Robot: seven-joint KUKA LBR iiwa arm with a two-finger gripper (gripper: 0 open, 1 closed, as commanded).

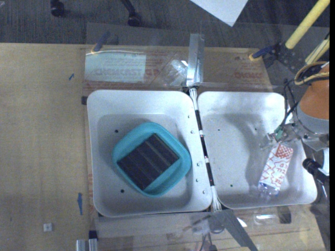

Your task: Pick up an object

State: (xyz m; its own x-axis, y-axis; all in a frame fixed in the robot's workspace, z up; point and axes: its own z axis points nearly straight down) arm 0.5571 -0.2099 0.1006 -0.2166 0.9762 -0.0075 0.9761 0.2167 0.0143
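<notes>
I see two shallow white plastic bins side by side on a tan bench; my arm, grey with an orange band (317,102), reaches in over the right-hand bin (235,140); its two-finger gripper (280,136) sits at that bin's far right wall, small and partly masked by cables.

Just below the gripper, and seemingly touching its tip, lies a slim clear plastic bottle with a red-and-white patterned label (276,170); it lies flat and slanted along the bin floor, its upper end under the gripper and its clear lower end pointing away from it; this is the thing I judge the pick is aimed at.

Well away from the gripper, across the divider in the other bin (99,140), rests a rounded teal plastic tray holding a dark ribbed insert (151,158).

What could go wrong, in my judgement: the bottle is round, light and close to the bin wall, so it may roll or skid aside under contact; a grip taken at its very end rather than its middle could let it swing and slip out on lifting; the wall may also block the gripper.

Whether the gripper is released, clenched or grasping the bottle, I cannot tell.
</notes>
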